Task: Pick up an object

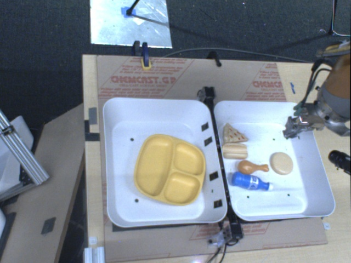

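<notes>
On my feed the grey KUKA arm with its rounded metal casing (pixel 335 109) looks smooth and pale, almost silvery where the light catches it. Above the wrist I see the orange band (pixel 339 76), a broad collar wrapping the link. A thin dark cable (pixel 313 84) loops down along the outside of the arm. At the end sits the small dark two-finger gripper (pixel 292 128), a blocky cluster of black and grey metal parts, too small for me to pick out screws or markings.
</notes>
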`<move>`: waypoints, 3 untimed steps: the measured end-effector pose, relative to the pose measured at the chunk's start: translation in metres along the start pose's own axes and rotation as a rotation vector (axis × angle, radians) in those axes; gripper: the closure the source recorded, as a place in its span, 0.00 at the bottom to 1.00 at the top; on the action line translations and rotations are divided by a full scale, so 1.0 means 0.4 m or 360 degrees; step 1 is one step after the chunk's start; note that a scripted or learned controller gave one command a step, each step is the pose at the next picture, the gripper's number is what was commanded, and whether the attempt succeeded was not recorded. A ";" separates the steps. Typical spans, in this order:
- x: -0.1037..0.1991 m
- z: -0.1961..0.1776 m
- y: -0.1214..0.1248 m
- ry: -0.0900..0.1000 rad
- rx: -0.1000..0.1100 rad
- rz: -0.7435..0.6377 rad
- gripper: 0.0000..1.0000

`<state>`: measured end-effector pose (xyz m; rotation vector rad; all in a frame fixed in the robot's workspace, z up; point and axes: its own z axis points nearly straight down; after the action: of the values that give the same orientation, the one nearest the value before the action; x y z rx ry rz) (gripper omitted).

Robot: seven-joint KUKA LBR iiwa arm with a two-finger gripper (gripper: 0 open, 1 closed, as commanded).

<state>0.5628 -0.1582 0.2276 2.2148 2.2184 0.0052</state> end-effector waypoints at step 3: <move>0.266 -0.035 0.032 0.0007 0.0007 -0.0013 1.00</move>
<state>0.5752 -0.0515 0.2416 2.2098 2.2321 0.0050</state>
